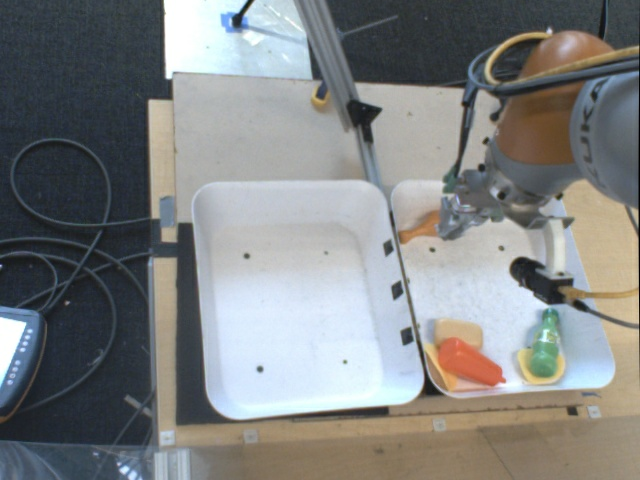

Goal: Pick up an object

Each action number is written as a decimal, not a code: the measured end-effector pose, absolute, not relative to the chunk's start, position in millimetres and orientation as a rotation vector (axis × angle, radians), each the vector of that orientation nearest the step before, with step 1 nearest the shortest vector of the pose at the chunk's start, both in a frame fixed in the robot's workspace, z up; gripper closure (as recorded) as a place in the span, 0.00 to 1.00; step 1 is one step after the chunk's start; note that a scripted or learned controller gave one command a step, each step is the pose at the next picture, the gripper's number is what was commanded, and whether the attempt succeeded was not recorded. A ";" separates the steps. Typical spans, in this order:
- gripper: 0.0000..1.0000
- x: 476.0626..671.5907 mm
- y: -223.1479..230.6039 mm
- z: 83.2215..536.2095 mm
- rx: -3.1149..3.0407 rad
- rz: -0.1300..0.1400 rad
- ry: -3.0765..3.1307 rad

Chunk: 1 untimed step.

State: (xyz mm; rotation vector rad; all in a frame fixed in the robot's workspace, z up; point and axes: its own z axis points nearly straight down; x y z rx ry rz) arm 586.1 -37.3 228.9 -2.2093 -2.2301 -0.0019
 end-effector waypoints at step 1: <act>1.00 581.2 12.9 234.8 -2.209 -0.004 -2.232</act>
